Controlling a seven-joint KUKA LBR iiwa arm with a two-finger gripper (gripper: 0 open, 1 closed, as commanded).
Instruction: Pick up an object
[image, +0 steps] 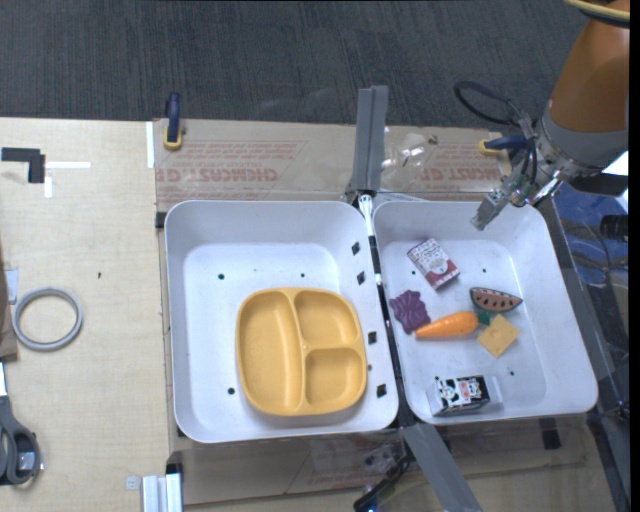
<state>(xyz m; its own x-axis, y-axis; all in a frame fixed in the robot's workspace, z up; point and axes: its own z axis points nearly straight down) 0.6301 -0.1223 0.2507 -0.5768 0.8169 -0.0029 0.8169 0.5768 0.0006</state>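
Only readable thing I can spot is the red print on the cardboard sheet (250, 160) at the far side behind the bins, and it's upside down, looks like "CHEMCAS". The small cartons have printing too, way too tiny to read.

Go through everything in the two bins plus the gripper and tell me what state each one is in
Yellow divided plate: upright, in the left bin.
Small carton: lying flat, right bin.
Purple grapes: lying beside the carrot.
Carrot: on its side.
Watermelon slice: lying flat.
Cheese wedge: lying flat.
Cow-print carton: tipped on its side.
Gripper: above the right bin's far edge, holding nothing.
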